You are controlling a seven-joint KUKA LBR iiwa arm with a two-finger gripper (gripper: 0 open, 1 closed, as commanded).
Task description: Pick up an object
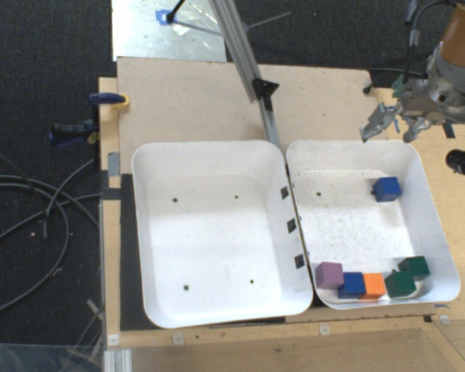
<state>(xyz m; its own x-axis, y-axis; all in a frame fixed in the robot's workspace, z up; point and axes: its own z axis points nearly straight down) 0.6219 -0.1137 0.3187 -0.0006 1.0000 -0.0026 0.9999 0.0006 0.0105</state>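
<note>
My gripper (393, 126) hangs above the far rim of the right bin (349, 149), its two fingers spread open with nothing between them. A blue cube (386, 188) lies alone in the right bin, below and slightly left of the gripper. Along the near edge of that bin sit a purple cube (329, 274), a second blue cube (352, 284), an orange cube (373, 285) and two dark green cubes (401, 284) (414, 266).
The left bin (143, 208) stands beside the right one, joined by a divider with black clips (291, 225). A slanted metal pole (240, 45) crosses the back of the bench. Blue clamps (77, 132) and cables lie at the left.
</note>
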